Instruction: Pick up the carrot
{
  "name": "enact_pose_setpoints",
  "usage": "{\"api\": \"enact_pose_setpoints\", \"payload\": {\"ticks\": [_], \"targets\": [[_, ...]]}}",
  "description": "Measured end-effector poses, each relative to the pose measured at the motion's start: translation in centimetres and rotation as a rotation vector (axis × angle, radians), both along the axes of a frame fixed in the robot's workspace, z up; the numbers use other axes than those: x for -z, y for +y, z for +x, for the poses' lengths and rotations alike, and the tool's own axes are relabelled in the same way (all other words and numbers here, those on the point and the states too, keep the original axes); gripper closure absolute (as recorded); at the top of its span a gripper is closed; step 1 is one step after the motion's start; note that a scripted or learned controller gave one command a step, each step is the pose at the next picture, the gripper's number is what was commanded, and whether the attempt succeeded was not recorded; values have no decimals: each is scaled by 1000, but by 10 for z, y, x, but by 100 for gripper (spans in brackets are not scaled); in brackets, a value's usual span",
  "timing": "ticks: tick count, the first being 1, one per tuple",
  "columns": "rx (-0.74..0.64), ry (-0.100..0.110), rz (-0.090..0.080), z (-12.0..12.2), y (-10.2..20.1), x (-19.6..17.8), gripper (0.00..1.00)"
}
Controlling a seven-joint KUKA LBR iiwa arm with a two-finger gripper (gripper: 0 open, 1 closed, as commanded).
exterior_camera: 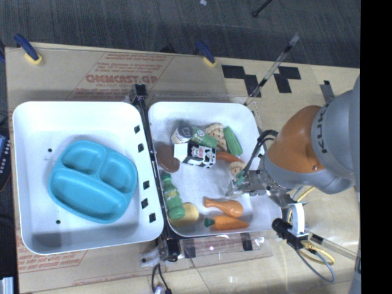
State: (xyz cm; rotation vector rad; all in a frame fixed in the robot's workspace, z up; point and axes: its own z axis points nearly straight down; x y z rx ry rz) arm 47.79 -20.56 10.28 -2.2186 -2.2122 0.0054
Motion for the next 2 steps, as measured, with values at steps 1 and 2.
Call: {"api": "enact_pose_setpoints", "payload": {"ticks": [1, 2], "targets": [[0, 0, 0, 0, 0, 0, 0], [-309, -5, 2, 0, 19, 10, 0]]}}
